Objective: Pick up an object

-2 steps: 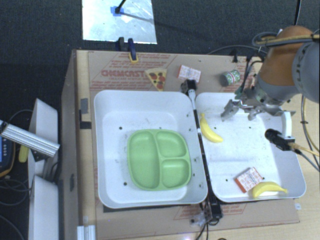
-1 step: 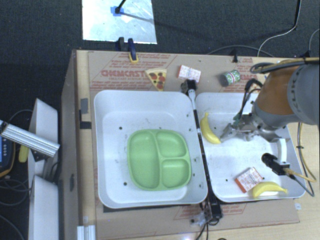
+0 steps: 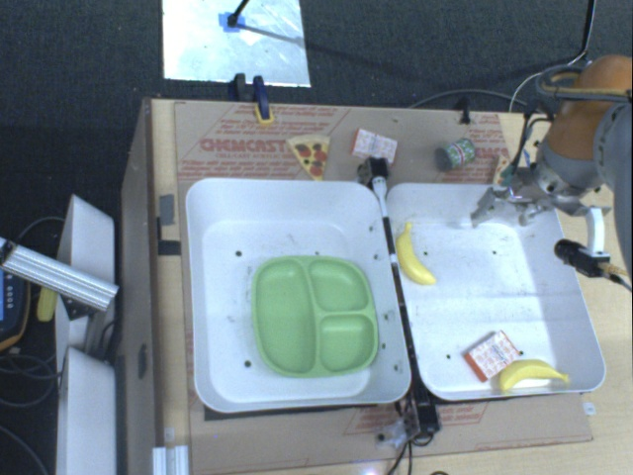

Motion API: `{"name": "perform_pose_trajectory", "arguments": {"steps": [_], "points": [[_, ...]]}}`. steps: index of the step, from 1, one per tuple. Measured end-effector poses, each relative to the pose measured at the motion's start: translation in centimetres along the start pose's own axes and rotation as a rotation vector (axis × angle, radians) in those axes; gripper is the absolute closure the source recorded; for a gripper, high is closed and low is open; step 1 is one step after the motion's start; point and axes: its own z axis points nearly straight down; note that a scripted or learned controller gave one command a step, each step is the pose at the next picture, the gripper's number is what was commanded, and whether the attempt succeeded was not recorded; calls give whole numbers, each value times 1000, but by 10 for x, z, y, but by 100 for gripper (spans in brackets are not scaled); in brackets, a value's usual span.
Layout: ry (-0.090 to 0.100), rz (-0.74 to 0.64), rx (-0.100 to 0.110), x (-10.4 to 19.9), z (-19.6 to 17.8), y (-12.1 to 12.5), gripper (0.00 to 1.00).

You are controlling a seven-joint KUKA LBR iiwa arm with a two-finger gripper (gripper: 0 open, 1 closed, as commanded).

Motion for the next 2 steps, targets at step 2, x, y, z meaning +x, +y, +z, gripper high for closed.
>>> {"name": "perform_pose_trajectory", "arguments": {"steps": [2], "points": [[1,1,2,83,17,-4,0]]}}
